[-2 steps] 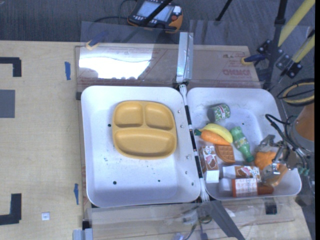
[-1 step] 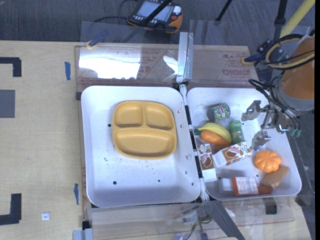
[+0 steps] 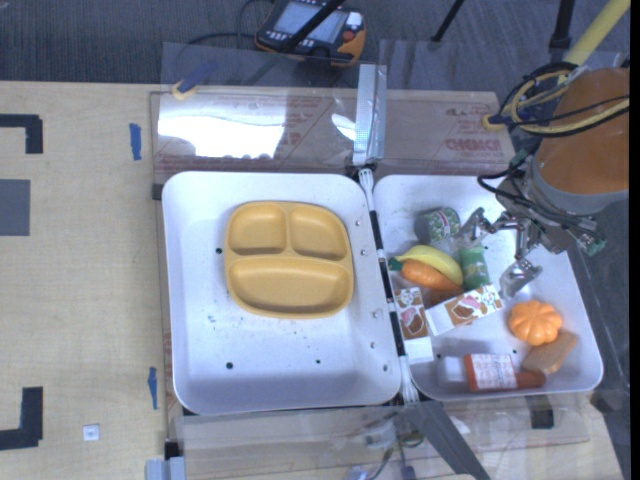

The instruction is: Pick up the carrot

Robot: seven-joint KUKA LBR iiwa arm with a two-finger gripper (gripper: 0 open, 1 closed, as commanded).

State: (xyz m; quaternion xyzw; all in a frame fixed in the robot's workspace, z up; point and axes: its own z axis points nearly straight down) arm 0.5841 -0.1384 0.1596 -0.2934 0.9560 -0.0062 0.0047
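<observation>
Gripper [image 3: 515, 253] hovering wide open and empty over right bin [image 3: 583, 298]; carrot [image 3: 428, 275] left of it, wedged under banana [image 3: 436, 259]. Risk: grabbing banana instead.

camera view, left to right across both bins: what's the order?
Yellow divided plate in the left bin → carrot near the right bin's left wall → gripper → small orange pumpkin. Banana, green items and packets overlap around the carrot, so they are skipped.
</observation>
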